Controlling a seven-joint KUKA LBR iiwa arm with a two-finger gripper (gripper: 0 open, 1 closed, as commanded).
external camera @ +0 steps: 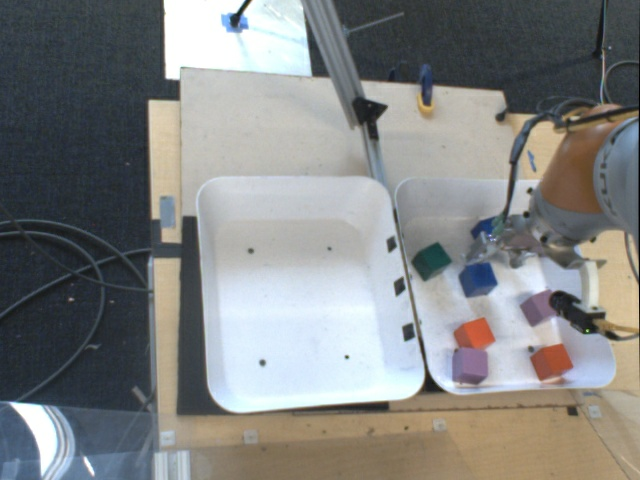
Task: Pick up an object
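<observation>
Approach step, by my reading: the jaws (497, 248) hang low in the right bin (420, 198) just above the blue cube (478, 279), their state I cannot tell; next move calls for centring over it, descending, then closing.

This is a robotics lab or test cell. A plywood counter (300, 118) stands on dark carpet (70, 88), bearing two shallow white bins (225, 213) side by side, the one toward 3 o'clock scattered with small coloured foam blocks (478, 279) of the sort used for grasping trials. A grey arm with an orange band (570, 168) reaches in from 3 o'clock. Loose black cables (50, 268) coil on the floor at 9 o'clock, a metal pole (335, 48) slants up toward 12 o'clock, and clamps (426, 90) grip the counter's far edge.
</observation>
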